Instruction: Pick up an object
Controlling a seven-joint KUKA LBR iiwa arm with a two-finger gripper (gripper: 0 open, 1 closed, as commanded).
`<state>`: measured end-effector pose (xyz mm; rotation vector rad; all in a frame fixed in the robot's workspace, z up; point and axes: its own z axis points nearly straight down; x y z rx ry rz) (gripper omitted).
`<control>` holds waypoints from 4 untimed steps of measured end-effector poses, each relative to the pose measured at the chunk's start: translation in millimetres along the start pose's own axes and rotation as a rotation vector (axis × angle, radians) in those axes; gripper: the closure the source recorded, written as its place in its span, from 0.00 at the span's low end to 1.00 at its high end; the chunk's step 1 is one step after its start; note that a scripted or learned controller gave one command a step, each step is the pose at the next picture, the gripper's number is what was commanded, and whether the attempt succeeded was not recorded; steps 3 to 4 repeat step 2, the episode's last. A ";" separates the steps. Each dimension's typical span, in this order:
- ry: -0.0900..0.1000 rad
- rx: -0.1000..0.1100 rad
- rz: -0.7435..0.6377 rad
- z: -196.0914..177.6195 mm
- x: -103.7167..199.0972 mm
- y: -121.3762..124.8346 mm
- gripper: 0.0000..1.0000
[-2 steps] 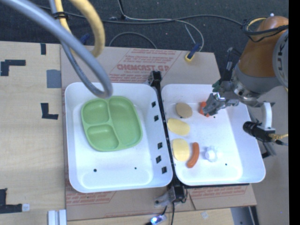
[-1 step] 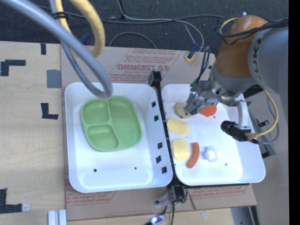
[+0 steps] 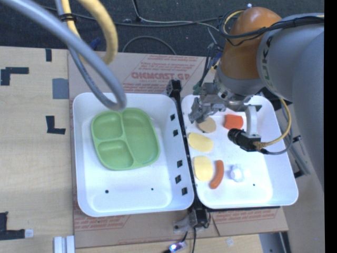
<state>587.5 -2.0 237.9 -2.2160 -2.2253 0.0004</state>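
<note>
Several food pieces in right bin (image 3: 274, 194) — gripper (image 3: 202, 112) low over tan piece (image 3: 207, 125), approach step; finger state unclear. Next: descend, close on it.

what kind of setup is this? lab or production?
Looks like a robot lab bench, not production: a KUKA arm over two white bins, toy food such as a hot dog, a green divided plate, loose cables and cardboard underlay.

One fixed camera high above the counter (image 3: 31, 141), tilted down, taking in both bins (image 3: 84, 194) side by side, arm (image 3: 295, 51) coming in from the right.
</note>
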 end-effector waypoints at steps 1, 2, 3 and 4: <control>0.000 -0.001 -0.002 -5.3 49.6 18.8 1.00; 0.000 -0.001 -0.001 -7.7 97.0 31.6 1.00; 0.000 -0.001 -0.001 -7.7 97.0 31.6 1.00; 0.000 -0.001 -0.001 -7.7 97.0 31.6 1.00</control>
